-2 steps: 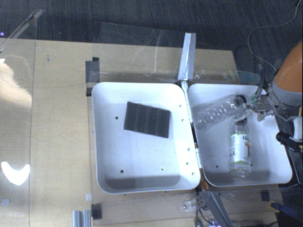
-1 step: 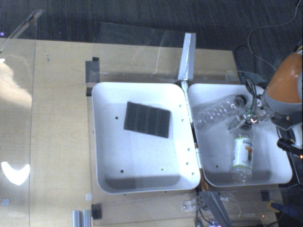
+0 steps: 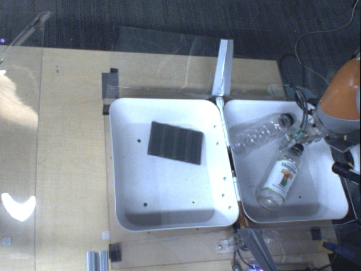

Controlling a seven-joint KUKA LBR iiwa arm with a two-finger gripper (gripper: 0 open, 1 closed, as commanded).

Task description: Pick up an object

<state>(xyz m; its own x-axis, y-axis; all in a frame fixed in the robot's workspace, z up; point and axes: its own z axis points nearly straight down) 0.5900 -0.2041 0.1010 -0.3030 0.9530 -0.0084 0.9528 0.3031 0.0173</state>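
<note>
Labelled bottle (image 3: 279, 180) lying diagonal, cap apparently upper-right

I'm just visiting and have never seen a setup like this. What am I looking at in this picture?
One camera fixed above a wooden bench looks down at a slant. Two shallow white bins sit side by side. The left white bin holds a flat dark ribbed rectangular pad. The right white bin holds a clear crumpled plastic bottle and a clear glass bottle with a green and orange label, both lying down. The grey robot arm with an orange band reaches in from the right. Its gripper hangs near the bottle caps; I cannot see it holding anything.
</note>
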